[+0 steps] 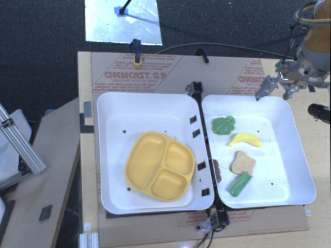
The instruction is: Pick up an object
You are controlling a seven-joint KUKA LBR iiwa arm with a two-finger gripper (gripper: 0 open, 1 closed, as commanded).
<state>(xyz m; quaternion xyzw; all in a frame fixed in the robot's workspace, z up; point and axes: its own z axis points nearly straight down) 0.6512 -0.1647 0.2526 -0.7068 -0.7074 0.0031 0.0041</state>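
Approach step. Gripper [276, 88] hangs released, fingers spread, at the right bin's [297, 138] one o'clock rim. Nearest target: banana [245, 140], bin centre. Next: descend toward seven o'clock.

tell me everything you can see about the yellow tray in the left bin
The yellow tray is a rounded-square plate that looks like moulded plastic, with a raised rim and three compartments: one large and two smaller. It lies flat, right way up, turned at an angle to the walls of the left bin, towards that bin's front right. Its compartments hold nothing. It rests on the bin floor, and its front corner lies close to the bin's front wall; I cannot tell if they touch.
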